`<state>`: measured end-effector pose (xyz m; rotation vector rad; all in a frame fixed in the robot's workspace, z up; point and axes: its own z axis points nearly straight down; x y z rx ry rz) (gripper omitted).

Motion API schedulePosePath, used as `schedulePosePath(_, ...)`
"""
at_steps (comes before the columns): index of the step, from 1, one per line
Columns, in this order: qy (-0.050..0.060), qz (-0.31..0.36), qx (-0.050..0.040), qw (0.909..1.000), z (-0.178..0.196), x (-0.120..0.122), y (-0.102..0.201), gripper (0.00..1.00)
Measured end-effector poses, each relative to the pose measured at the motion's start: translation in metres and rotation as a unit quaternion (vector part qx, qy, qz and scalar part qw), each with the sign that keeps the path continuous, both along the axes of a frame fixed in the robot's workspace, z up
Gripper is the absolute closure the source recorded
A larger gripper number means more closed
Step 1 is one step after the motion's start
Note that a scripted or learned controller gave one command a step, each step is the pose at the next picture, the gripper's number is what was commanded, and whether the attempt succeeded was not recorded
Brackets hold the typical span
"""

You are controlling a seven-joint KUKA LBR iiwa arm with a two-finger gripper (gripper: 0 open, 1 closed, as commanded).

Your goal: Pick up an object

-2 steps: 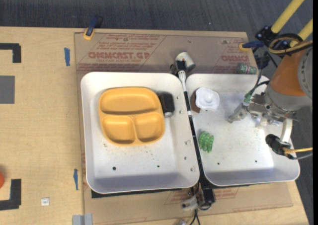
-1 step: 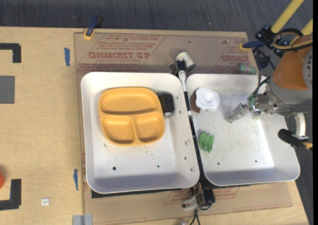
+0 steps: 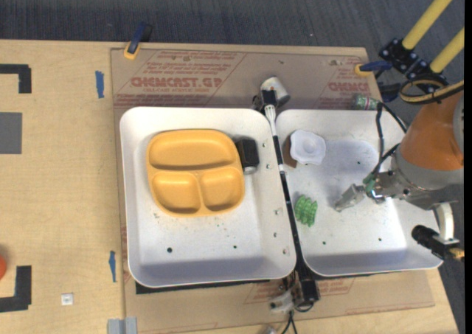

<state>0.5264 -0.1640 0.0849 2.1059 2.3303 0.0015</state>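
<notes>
Gripper [image 3: 348, 197] hovering low in the right bin [image 3: 383, 251], grip state impossible to tell; green object [image 3: 306, 209] lying just left of it; white cup [image 3: 307, 147] sitting farther back; yellow tray [image 3: 196, 170] resting in the left bin [image 3: 184, 259]

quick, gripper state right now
Gripper: over the right bin, nothing seen in it; open or shut cannot be told.

A robotics lab; white bins [image 3: 140, 178] on a taped, clamped board [image 3: 184, 71].
</notes>
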Motion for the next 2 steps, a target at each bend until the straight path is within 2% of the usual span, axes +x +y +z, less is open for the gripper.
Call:
schedulePosePath(1,0.002,-0.003,0.0093,0.9999,0.000,-0.044,-0.030,0.00)
schedulePosePath(2,0.001,-0.016,0.0009,0.9999,0.030,-0.047,0.038,0.00)
